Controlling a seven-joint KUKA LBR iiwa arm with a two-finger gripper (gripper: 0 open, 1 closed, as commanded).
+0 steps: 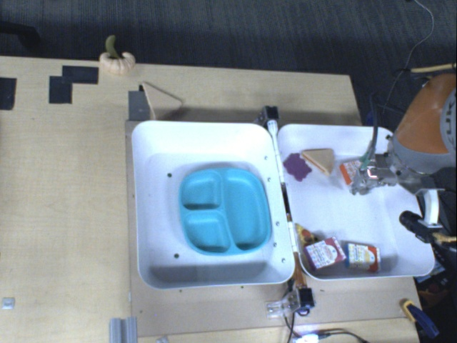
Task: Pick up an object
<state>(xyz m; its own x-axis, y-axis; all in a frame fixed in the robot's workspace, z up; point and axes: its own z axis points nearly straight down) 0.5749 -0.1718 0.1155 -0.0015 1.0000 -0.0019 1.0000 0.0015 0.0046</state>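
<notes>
No writing on the packets is reading clearly from this camera; the two pouches are showing red and white printed labels, too small to make out.

The jaws (363, 179) are hanging low over the far part of the right bin (400, 224), reaching in from the right on the grey arm (428, 138) with its orange band; how far they are open I cannot tell, nor whether anything is sitting between them; a small orange and white packet (348, 171) is lying just beside them on their left, touching or nearly so.

Left of that, near the far left corner of the right bin, a tan wedge (320, 160) shaped like a slice of bread is resting beside a soft-looking purple piece (295, 166); along the near wall two flat glossy pouches are lying side by side, the left pouch (325, 253) darker red, the right pouch (363, 256) paler.

The left bin (153, 213), smooth white plastic with rounded corners, is carrying a light blue divided tray (225, 209) with three compartments; both bins are sitting on a pale wooden tabletop (64, 213).
</notes>
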